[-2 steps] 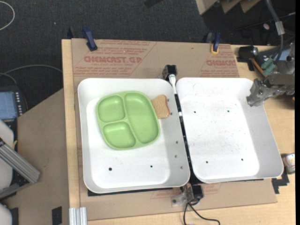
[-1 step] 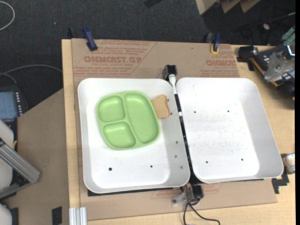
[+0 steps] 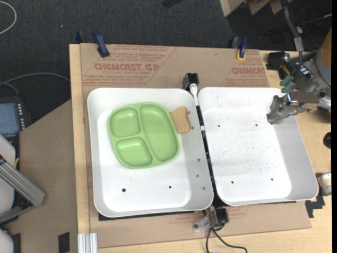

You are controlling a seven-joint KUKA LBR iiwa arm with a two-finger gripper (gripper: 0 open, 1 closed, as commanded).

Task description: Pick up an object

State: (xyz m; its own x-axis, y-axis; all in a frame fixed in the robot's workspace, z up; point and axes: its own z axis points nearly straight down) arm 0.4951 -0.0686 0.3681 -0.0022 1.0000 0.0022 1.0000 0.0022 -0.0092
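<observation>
Far left of tool [image 3: 277, 111]: cracker [image 3: 181, 120].

A dark grey carpeted floor [image 3: 121, 15] fills the top and left of the scene. A light wooden bench [image 3: 84, 204] stands on it, topped by a brown cardboard sheet with red lettering [image 3: 131, 62] fastened at the far edge by 2 clamps, one blue [image 3: 100, 44] and one blue and yellow [image 3: 241, 49]. A thin white cable [image 3: 8, 15] curls at upper left.

light: bright, even, overhead | shadows: soft, faint | glare: mild on white bins [image 3: 105, 194] | focus: slightly soft
</observation>
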